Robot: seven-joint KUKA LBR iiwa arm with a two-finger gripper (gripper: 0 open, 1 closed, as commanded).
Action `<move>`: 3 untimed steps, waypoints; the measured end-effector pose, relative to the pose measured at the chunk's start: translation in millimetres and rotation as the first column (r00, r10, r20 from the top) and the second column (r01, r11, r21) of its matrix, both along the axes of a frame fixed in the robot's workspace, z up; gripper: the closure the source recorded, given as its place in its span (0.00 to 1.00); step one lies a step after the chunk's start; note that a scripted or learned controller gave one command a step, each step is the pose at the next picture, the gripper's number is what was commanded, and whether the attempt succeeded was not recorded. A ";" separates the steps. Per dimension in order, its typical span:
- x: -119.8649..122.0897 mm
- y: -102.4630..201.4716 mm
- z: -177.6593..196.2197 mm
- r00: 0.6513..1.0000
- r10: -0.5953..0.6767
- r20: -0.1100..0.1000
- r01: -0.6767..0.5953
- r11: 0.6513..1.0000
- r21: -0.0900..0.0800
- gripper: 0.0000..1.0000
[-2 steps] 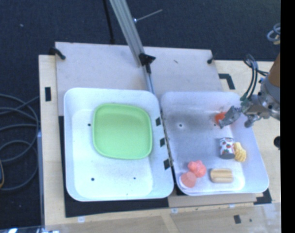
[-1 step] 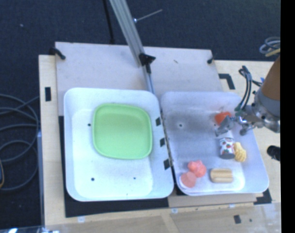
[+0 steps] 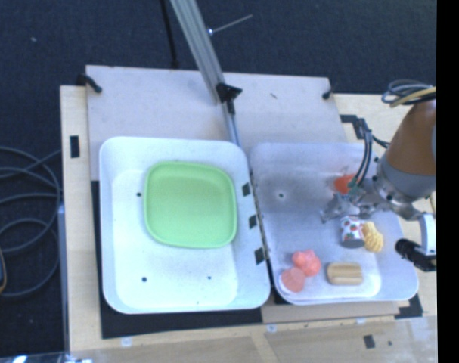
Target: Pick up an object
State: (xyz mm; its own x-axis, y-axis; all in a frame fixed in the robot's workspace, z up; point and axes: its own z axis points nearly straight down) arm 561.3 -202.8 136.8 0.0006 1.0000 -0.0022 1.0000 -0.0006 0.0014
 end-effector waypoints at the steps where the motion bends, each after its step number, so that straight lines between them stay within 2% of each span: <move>1: 1.5 -0.1 13.3 1.000 0.000 0.006 0.000 1.000 0.001 1.00; 2: -1.0 -8.7 72.1 1.000 -0.001 0.004 0.001 1.000 0.001 1.00; 3: -0.7 -9.2 85.6 1.000 0.000 0.000 0.000 1.000 0.002 1.00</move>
